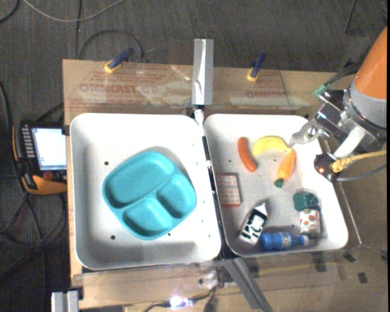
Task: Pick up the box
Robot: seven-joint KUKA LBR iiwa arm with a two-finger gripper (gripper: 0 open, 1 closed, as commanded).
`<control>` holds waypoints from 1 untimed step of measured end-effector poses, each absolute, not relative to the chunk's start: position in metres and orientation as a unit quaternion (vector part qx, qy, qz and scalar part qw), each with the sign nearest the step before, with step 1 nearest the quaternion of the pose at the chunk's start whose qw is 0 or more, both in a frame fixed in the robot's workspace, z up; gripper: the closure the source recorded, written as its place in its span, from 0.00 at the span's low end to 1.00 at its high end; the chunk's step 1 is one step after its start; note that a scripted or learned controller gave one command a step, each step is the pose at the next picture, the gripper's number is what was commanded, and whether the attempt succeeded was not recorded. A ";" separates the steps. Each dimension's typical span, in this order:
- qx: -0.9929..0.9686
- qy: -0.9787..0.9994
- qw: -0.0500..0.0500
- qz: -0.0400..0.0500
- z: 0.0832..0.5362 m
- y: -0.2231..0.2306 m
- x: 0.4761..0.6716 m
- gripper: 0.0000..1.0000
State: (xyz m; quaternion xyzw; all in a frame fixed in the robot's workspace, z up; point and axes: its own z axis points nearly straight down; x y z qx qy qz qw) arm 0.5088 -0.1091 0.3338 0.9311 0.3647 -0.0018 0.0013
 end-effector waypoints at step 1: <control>0.952 0.307 -0.001 -0.003 0.210 -0.058 0.483 0.00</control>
